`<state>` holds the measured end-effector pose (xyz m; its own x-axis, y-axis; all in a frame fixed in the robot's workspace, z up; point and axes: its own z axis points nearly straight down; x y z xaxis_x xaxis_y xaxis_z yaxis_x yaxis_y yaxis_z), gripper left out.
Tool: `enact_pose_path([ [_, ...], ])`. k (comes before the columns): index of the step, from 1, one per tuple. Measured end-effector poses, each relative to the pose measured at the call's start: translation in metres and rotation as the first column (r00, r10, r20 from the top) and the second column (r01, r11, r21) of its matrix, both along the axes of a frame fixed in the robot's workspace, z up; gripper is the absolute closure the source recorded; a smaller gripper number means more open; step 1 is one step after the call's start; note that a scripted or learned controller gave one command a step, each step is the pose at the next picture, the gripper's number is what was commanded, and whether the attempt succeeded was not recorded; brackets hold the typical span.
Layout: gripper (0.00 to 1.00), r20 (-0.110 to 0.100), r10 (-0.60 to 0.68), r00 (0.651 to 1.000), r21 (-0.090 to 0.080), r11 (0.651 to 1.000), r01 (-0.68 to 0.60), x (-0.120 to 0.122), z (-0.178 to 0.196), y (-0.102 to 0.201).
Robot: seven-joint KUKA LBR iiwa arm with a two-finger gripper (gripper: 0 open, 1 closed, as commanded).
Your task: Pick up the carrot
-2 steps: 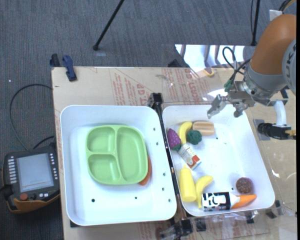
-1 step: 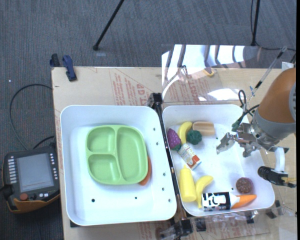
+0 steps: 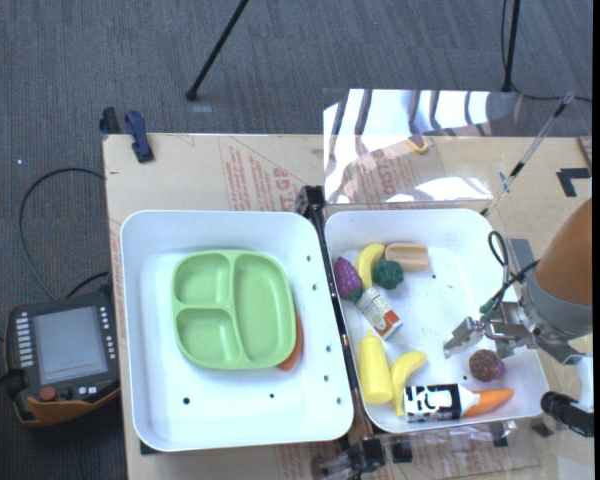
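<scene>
Orange tapered toy carrot (image 3: pixel 492 400) sits just below gripper (image 3: pixel 477 334), jaws wide w/ nothing held; purple ball (image 3: pixel 486 365) between could get nudged/grabbed instead.

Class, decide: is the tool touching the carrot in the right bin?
Apart. The camera view shows the tool above the bin floor, with white floor plainly visible between it and the carrot.

**Arm low at the right, gripper reaching left**

The grey arm (image 3: pixel 570 303) enters from the right edge, its orange band showing above the wrist. The wrist is bent so the gripper (image 3: pixel 458 340) extends leftward at a slant. One metal finger (image 3: pixel 462 334) juts out to the left; how the fingers stand toward each other cannot be made out.
</scene>
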<state>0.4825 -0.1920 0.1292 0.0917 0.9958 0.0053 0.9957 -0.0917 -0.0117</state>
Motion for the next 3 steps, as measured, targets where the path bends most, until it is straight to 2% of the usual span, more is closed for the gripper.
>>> enact_pose_path([
  [1,0.00,0.004,0.263,0.965,0.003,0.965,-0.263,-0.007,-0.023,-0.015],
  [2,0.00,0.006,0.447,0.894,0.003,0.894,-0.447,-0.006,-0.044,-0.018],
  [3,1.00,0.005,0.437,0.899,0.008,0.899,-0.437,-0.006,-0.037,-0.019],
])
